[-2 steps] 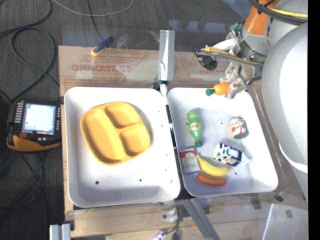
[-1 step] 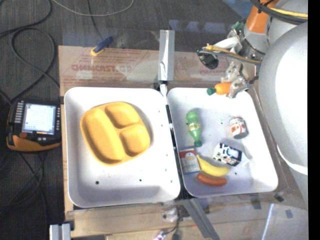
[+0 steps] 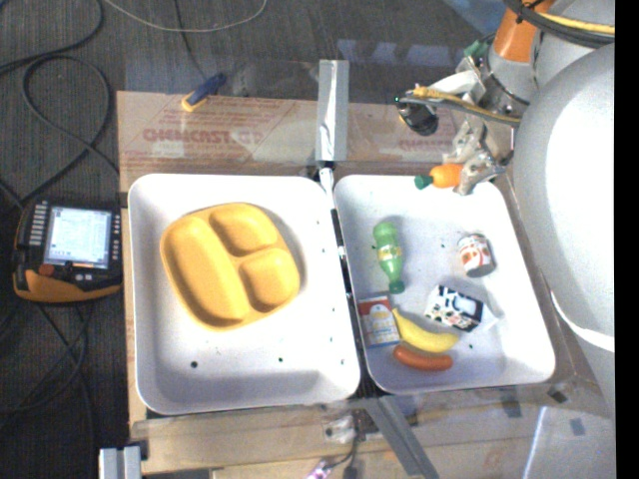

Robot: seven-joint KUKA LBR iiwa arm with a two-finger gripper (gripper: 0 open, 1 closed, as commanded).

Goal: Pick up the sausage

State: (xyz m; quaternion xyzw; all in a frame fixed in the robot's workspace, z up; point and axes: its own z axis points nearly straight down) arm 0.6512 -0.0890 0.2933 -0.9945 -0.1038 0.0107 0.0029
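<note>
The sausage (image 3: 423, 359) is a short red-orange link lying at the front of the right bin (image 3: 519, 267), right against the underside of a yellow banana (image 3: 424, 332). My gripper (image 3: 473, 164) hangs over the far rim of that bin, well behind the sausage and on the opposite side of the bin from it. A small orange carrot (image 3: 445, 176) with a green tip sits just left of the gripper at the rim. Whether it touches the gripper is unclear.
The right bin also holds a green bottle (image 3: 388, 253), a red-and-white can (image 3: 476, 254), a black-and-white carton (image 3: 455, 308) and a small red box (image 3: 377, 322). A yellow divided tray (image 3: 232, 262) lies in the left bin (image 3: 150, 367). A pendant (image 3: 70, 249) lies left of the bench.
</note>
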